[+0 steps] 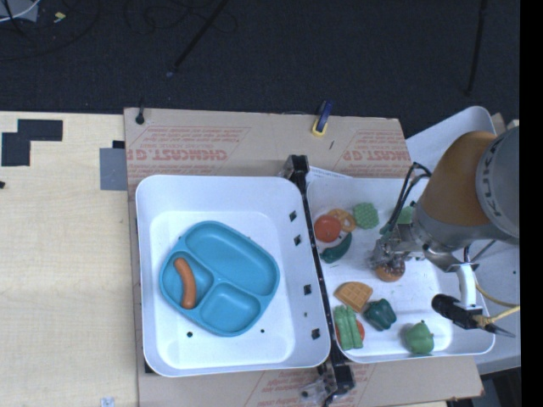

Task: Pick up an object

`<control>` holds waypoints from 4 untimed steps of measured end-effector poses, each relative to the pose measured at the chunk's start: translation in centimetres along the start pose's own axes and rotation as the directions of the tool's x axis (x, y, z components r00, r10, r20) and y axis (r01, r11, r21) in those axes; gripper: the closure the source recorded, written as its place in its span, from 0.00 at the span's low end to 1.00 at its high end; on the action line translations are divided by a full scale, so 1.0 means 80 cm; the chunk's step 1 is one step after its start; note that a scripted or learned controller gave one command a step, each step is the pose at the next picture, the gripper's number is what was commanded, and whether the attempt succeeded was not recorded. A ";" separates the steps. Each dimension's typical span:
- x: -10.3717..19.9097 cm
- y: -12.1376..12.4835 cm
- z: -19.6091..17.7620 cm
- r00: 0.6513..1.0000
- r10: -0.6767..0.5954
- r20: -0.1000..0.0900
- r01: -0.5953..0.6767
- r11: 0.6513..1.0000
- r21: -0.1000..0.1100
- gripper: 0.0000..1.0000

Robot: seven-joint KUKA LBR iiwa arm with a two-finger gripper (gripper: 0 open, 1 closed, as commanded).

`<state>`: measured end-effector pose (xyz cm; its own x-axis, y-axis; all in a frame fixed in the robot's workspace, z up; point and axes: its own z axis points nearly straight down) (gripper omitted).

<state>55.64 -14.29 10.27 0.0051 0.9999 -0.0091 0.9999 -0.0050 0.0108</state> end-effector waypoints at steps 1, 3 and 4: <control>-0.007 -0.001 -0.078 1.000 0.001 -0.009 -0.001 1.000 0.009 1.00; -0.010 0.004 -0.155 1.000 -0.004 -0.010 0.004 1.000 0.013 1.00; 0.062 0.008 -0.147 1.000 -0.009 -0.012 0.009 1.000 0.014 1.00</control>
<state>56.19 -9.25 22.00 -0.0043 1.0000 0.0031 1.0000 0.0043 -0.0034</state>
